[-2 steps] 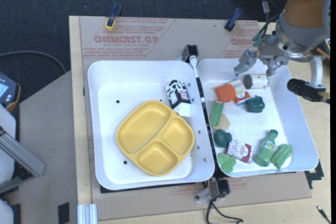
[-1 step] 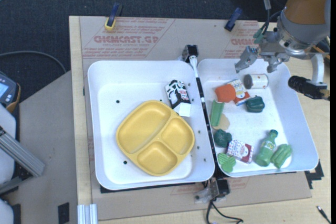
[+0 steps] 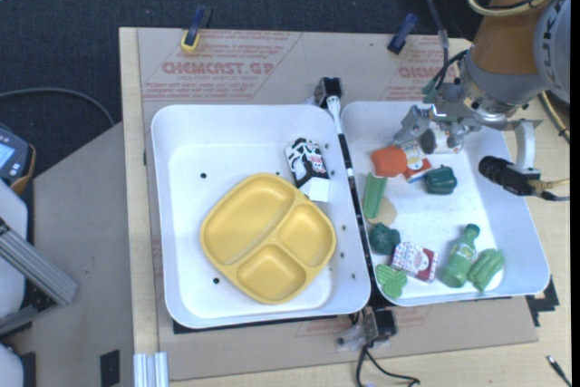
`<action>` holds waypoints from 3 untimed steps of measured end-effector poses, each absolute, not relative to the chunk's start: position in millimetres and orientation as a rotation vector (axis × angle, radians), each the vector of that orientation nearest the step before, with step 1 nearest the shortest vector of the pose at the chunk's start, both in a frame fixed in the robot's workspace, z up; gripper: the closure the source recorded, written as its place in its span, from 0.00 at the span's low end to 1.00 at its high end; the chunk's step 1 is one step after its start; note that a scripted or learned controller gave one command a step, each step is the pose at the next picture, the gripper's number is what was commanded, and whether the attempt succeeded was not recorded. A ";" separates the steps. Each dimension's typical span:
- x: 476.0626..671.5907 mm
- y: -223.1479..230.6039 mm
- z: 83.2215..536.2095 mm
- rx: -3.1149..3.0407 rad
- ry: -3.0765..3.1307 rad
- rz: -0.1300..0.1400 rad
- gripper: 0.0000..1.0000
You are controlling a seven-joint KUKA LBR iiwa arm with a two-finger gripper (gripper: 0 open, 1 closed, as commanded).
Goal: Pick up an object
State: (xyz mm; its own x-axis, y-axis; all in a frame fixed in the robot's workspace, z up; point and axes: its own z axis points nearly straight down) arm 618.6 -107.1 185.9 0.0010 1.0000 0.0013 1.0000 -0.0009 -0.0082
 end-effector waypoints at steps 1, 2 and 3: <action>617.5 -106.0 142.8 -2.217 -2.217 0.007 0.00; 617.4 -105.4 90.8 -2.220 -2.220 0.003 0.00; 620.0 -106.0 106.2 -2.227 -2.225 -0.007 1.00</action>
State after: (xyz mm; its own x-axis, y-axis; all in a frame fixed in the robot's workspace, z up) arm 620.0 -106.0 106.2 0.0012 1.0000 -0.0015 1.0000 -0.0012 0.0074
